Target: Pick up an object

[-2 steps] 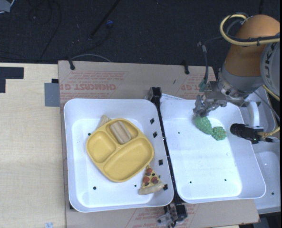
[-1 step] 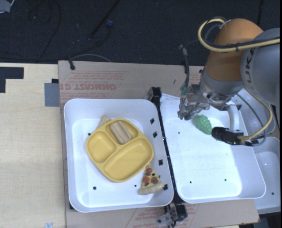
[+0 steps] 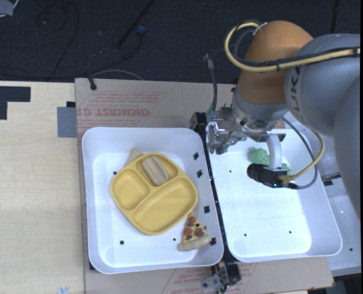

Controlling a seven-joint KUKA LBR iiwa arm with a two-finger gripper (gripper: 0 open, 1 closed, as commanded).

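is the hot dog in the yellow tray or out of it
In. The hot dog lies in the upper compartment of the yellow tray, inside its rim, in the left bin.

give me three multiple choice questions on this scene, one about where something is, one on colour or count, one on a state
1. Where does the pizza slice lie?
A. in the left bin, beside the yellow tray
B. in the right bin
C. on the bare bench

2. How many compartments does the yellow tray have?
A. one
B. three
C. six

3. What is in the tray's upper compartment?
A. a tan hot dog
B. a green toy
C. a pizza slice

Answers:
1. A: the slice rests on the left bin floor at the tray's lower right edge.
2. B: two small sections and one large one are visible.
3. A: the tan roll sits inside that section, while the green object lies in the right bin near the pincer.
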